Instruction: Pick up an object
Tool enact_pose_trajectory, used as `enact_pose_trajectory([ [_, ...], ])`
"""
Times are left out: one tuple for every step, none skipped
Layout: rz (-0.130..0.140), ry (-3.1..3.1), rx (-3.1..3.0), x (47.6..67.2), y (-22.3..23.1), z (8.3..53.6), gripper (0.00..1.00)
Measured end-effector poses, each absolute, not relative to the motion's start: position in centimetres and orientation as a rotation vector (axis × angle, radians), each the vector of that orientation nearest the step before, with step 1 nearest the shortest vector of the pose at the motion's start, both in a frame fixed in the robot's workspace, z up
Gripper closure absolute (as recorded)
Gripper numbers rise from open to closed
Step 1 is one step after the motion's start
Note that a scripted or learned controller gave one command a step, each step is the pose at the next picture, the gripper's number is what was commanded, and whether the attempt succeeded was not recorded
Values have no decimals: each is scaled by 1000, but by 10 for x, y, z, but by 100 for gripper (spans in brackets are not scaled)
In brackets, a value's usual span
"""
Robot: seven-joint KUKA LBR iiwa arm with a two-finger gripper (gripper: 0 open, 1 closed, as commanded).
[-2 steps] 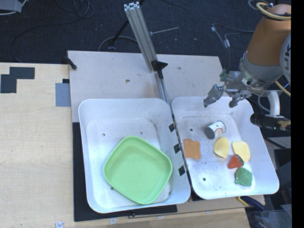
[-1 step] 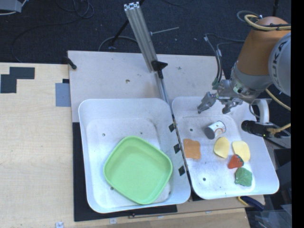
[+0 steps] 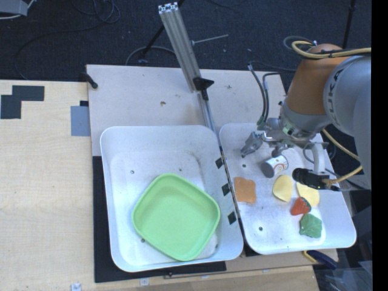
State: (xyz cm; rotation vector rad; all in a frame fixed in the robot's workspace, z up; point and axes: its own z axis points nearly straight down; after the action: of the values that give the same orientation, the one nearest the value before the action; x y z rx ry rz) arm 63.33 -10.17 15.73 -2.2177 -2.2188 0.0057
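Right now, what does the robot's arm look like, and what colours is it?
The arm is fat, round and grey, with an orange band above the wrist. Yellowish and dark cables loop beside it. Its end effector is small, made of grey metal and black parts.

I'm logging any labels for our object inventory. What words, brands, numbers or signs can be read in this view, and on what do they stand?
No text can be read anywhere in this view.
Small white cylinder in the right bin, below the end effector: faint orange-brown marks, too small and blurred to read.
Green plate, orange piece, yellow pieces, red piece, green piece: no markings seen.
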Motion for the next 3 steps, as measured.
enact_pose_trajectory([
  [6, -2219, -2217, 631, -100, 94, 0],
  [0, -2220, -2223, 633, -102, 107, 100],
  [-3, -2222, -2225, 631, -108, 151, 100],
])
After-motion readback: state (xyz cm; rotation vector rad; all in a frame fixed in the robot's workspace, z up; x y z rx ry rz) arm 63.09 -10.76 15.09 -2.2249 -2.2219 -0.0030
